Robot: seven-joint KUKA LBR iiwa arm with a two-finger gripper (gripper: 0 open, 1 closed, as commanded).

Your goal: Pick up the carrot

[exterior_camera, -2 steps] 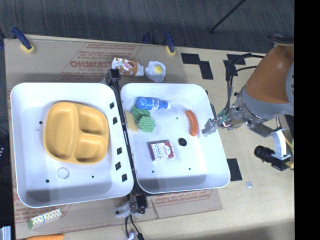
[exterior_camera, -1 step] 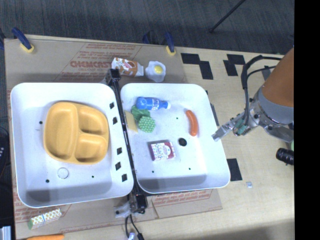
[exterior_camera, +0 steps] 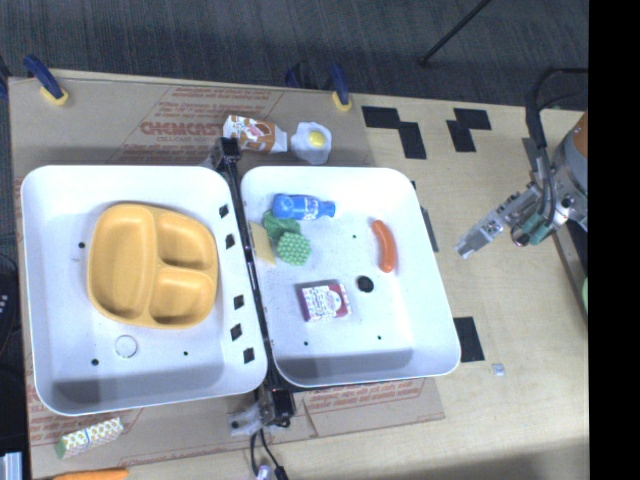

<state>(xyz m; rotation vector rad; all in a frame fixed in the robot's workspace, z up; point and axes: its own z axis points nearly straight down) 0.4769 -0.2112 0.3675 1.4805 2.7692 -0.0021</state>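
Right bin (exterior_camera: 425,268) holds carrot (exterior_camera: 384,245); left bin (exterior_camera: 40,268) holds yellow tray (exterior_camera: 152,264).

The arm (exterior_camera: 565,183) is running off the edge at three o'clock, only its wrist end showing. At seven o'clock an orange object (exterior_camera: 95,474) is getting cut off by the bottom edge. The maroon packet (exterior_camera: 322,301) is carrying print too small to read.

Red lettering is showing on the cardboard (exterior_camera: 185,118) above the left bin, perhaps reading "CHEMCAST". The smaller red lines under it are staying too blurred to read.
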